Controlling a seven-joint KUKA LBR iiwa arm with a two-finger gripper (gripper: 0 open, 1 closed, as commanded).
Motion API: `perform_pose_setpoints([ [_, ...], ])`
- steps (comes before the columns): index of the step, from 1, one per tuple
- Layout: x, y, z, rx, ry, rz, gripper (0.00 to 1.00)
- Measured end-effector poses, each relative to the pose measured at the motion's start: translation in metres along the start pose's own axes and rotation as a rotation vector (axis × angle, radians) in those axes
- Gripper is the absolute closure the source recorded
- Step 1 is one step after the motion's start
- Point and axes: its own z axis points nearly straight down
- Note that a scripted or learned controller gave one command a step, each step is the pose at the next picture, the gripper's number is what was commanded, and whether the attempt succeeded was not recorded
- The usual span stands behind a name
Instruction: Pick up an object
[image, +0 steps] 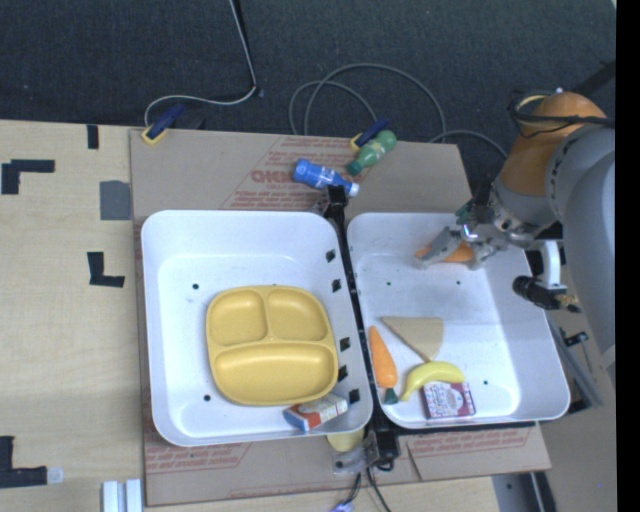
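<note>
Gripper: near right bin's far edge, fingers closed around an orange piece
Near edge: carrot, banana, packet
Left bin: yellow tray

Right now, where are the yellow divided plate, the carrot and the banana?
yellow divided plate (272, 343): camera view, left bin, on the ridge between its compartments.
carrot (383, 359): camera view, right bin, middle of its orange body.
banana (430, 377): camera view, right bin, middle of its curve.

The grey arm with its orange band is cut off by the right edge. Its two-finger gripper covers most of a small orange object, too little showing to identify. A pale yellow item lies half hidden under the bins' front rim.
</note>
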Motion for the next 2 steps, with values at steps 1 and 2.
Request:
perform_pose_setpoints([
  [1,0.072,0.000,0.000,-0.005,-0.015,0.000,0.00],
  [2,0.116,0.000,0.001,-0.007,-0.019,0.002,0.00],
])
